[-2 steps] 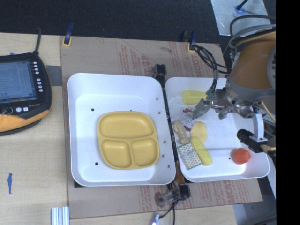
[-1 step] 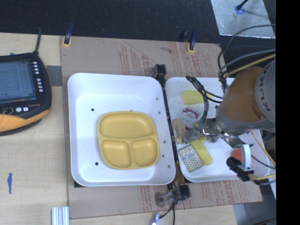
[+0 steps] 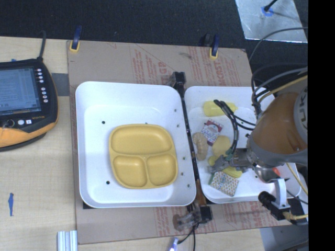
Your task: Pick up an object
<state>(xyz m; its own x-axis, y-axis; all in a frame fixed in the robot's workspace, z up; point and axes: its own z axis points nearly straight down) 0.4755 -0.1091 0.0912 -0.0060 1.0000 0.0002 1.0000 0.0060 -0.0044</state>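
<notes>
Two shallow white bins are being carried side by side by the worktop (image 3: 31, 192). The left white bin (image 3: 91, 114) is holding a yellow plastic tray with three sections (image 3: 142, 156). The right white bin (image 3: 196, 101) is holding the small things to be picked from: a yellow soft lump (image 3: 212, 107) near the top, a small packet with red and white print (image 3: 211, 131), a tan oval thing (image 3: 199, 144) just beside the middle wall, a yellow rounded thing (image 3: 221, 143), and a square patterned packet (image 3: 224, 182) near the bottom.

The grey arm with the orange band (image 3: 280, 124) is being reached in over the right bin from the right. The dark pincer (image 3: 222, 163) is being held low among the things, just above the patterned packet and just beside the yellow rounded thing. It cannot be told whether the pincer is open or closed, because its tip is dark and small here. Nothing is being seen lifted off the bin floor, so the pick is judged as not yet done. A thing is yet to be gripped and raised.

Red writing is being shown on the brown cardboard sheet (image 3: 152, 61) under the bins, but it is too small to be read. The print on the red and white packet is too blurred to be read. A black and orange handheld screen (image 3: 23, 101) is lying on the left of the worktop, and its words cannot be read.
</notes>
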